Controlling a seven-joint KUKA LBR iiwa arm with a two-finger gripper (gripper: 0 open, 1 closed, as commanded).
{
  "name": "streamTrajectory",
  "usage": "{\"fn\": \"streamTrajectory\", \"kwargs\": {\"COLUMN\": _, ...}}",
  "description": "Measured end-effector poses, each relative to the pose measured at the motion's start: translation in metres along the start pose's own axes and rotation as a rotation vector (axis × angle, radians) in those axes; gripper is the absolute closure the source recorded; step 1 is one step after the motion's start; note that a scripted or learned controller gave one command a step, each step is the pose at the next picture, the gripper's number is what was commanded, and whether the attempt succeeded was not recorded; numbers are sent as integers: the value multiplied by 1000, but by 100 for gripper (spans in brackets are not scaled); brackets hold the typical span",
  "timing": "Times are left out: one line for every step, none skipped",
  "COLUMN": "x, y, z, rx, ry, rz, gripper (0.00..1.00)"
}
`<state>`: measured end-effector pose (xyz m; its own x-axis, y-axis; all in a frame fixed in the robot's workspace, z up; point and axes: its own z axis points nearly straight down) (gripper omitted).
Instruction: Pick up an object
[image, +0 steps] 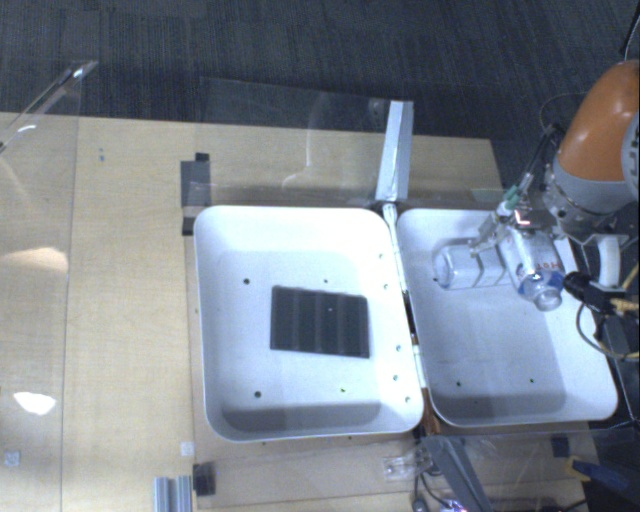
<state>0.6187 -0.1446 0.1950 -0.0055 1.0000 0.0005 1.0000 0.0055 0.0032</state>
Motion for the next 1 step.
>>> {"fn": "streamTrajectory", "kwargs": {"x": 21, "y": 14, "z": 77, "rx": -4, "ry": -1, "rz": -82, "gripper": 0}}
